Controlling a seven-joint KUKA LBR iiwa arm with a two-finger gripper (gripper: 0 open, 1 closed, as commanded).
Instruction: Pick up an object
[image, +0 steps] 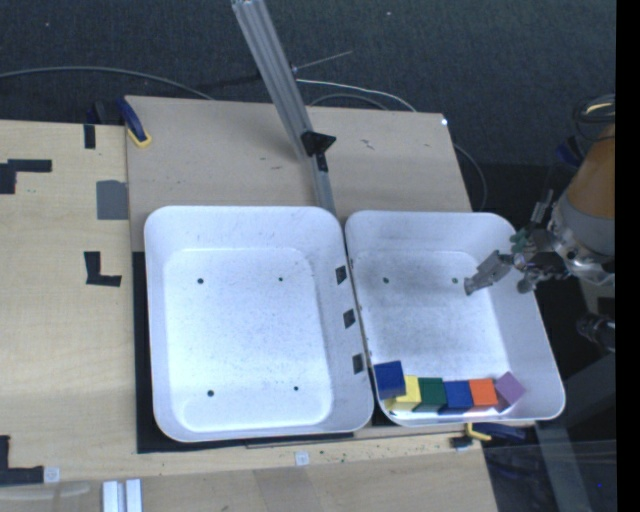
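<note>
Readable text: none on any surface.
Pale wooden tabletop (60, 330): black tape marks only, no letters or numbers.
2 shallow white plastic bins (245, 225): plain walls with dark specks, no labels.
Row of small coloured blocks (445, 392): plain faces, no print.
Grey metal rail (275, 70): no brand or sign legible.
</note>
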